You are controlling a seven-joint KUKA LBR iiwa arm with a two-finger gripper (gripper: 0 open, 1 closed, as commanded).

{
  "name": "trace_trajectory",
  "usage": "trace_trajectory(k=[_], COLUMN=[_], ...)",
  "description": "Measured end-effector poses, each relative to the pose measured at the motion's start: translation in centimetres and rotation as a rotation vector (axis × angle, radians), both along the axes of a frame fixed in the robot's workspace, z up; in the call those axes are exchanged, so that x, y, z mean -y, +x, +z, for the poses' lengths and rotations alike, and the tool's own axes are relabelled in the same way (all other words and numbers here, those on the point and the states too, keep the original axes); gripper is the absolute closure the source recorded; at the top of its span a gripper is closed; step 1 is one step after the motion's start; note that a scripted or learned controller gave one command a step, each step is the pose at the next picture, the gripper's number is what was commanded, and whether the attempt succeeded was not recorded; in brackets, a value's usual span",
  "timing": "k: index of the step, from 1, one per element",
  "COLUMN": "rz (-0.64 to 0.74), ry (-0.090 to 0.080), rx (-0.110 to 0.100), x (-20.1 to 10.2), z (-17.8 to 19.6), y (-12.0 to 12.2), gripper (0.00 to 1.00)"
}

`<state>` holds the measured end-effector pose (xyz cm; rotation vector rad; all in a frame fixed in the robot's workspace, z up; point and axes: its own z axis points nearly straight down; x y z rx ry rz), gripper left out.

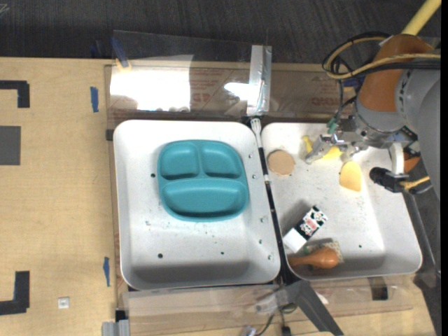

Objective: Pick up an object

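We count two white bins side by side: the left bin (133,208) holds one teal divided plate (203,179), and the right bin (392,243) holds five loose things. Those are a round tan disc (281,162) at its upper left, a small yellow piece (307,145) just right of that, a yellow wedge (351,176) toward the right, a black-and-white carton (306,227) lower down, and an orange-brown item (319,257) against the lower wall.

The bins rest on a light wooden bench (52,208) with black and blue tape marks at the frame's left; a clear sheet (185,82) stands behind the left bin, and dark carpet (210,5) fills the top.

The arm (395,93) enters from the upper right, bent down over the right bin. Its hand (334,144) sits low between the yellow piece and the wedge, near both; we cannot tell how wide it stands or whether it grips anything.
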<state>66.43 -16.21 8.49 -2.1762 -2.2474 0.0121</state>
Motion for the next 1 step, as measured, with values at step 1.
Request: trace_trajectory(k=[1], rz=[0.118], ry=[-0.009], rx=[0.026], x=[6.47], z=[8.44], y=[-1.72], gripper=[0.00])
